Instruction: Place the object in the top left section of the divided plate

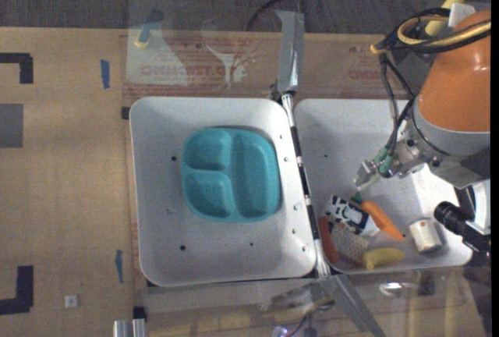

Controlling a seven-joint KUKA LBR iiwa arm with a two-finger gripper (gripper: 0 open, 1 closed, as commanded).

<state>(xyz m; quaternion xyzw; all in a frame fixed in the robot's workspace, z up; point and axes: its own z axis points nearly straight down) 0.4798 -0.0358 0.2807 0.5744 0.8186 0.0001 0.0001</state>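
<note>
The arm (456, 94) reaches over the right bin (343, 133), and its gripper (382, 168) hangs above the middle of that bin; whether the jaws are open or shut cannot be told from this slanted look down, and nothing is seen held in them.

The things to pick from lie in a clutter at the near end of the right bin, just below and a little left of the gripper in the view. Closest is a carrot (382, 220), its long axis running slantwise from upper left to lower right. Beside it on the left sits a black-and-white toy (345, 213); a banana (383, 257) lies along the near wall, a red piece (327, 242) against the divider, and a small white cylinder (425, 235) off to the right.

The plate (231, 173) rests in the left bin (156, 172), well apart from the gripper, and its top left section (207, 150) holds nothing. As I judge it, the grasp is not yet made: the gripper would come down and slightly nearer, then carry leftward across the divider.
</note>
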